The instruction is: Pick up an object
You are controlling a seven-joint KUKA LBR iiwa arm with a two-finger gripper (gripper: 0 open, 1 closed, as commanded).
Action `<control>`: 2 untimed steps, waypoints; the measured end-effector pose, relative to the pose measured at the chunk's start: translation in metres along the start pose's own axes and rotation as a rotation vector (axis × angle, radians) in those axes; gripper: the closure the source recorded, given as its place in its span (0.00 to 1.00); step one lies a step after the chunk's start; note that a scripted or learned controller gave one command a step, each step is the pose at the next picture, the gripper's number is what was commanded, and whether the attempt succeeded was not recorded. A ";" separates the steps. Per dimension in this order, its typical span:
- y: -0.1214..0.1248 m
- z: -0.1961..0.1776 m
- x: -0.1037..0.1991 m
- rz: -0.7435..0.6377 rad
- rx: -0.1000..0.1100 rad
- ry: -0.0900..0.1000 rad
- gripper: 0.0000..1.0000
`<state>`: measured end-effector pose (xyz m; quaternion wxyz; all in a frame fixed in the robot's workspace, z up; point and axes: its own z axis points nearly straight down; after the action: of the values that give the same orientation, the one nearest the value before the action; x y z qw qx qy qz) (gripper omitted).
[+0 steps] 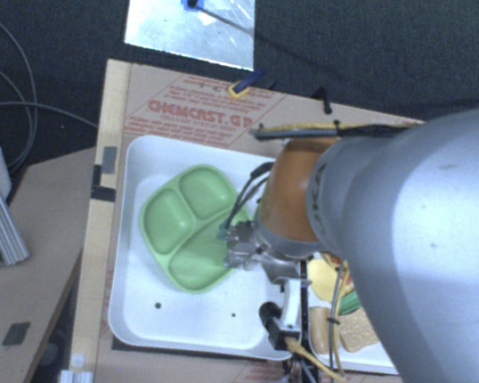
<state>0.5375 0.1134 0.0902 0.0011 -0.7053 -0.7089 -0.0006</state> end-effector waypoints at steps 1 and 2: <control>0.067 -0.102 -0.045 0.007 -0.017 -0.004 1.00; 0.004 -0.094 -0.011 -0.002 0.002 -0.001 1.00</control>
<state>0.5413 0.1018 0.1838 0.0017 -0.7047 -0.7096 0.0004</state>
